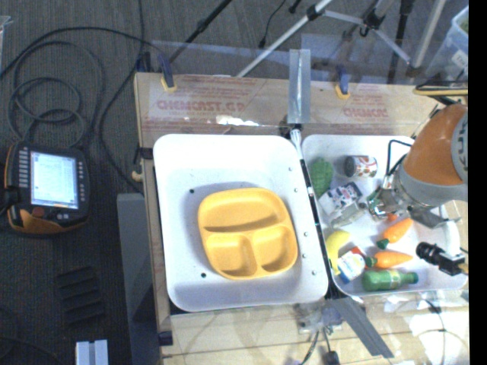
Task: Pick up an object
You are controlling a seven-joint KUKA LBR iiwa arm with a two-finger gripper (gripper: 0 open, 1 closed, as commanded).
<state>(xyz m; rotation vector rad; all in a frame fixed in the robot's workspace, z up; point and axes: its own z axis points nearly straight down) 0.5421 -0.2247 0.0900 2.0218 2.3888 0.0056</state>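
Note:
The right bin (449,284) holds several small objects: a green vegetable (321,175), a can (362,166), a blue-and-white packet (343,197), a yellow fruit (335,243), a small carton (352,265), two carrots (396,229) (393,258) and a green bottle (389,280). My arm, with its orange band (434,154), reaches in from the right over this bin. Its gripper (380,201) is low in the middle of the bin, just right of the packet and above the upper carrot. The wrist hides much of it.
The left bin (175,166) holds a yellow divided tray (247,231). A metal divider post (298,90) stands between the bins at the back. A black fitting (439,255) sticks out near the right bin's right edge. A pendant (47,188) lies on the floor at left.

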